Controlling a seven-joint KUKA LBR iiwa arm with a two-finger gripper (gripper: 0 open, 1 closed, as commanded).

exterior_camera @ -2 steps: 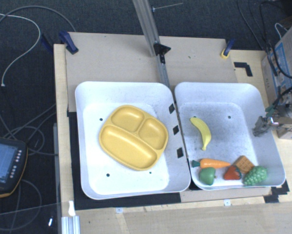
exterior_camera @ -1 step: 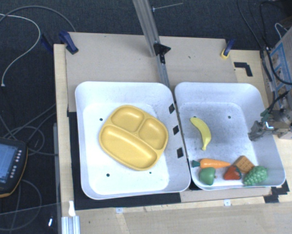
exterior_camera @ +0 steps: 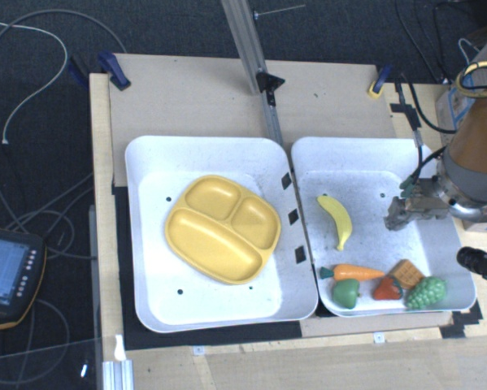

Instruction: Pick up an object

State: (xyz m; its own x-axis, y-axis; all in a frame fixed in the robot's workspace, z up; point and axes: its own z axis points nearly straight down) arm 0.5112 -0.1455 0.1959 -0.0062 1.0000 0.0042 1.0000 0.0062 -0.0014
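Two bins (exterior_camera: 145, 218): yellow plate (exterior_camera: 223, 228); toy food (exterior_camera: 373, 279).

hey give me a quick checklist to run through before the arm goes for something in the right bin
1. Tool located: ok, it sits over the right side of the right bin.
2. Tool carrying nothing: cannot tell, its tips are too small and dark to read.
3. Targets present: ok, a banana, carrot, green pepper, red piece, brown piece and green bunch lie in that bin.
4. Easy target: ok, the banana lies alone mid-bin, apart from everything else.
5. Clutter: not ok, the other five crowd together along the near edge.
6. Left bin: ok, its yellow divided plate is out of the way.
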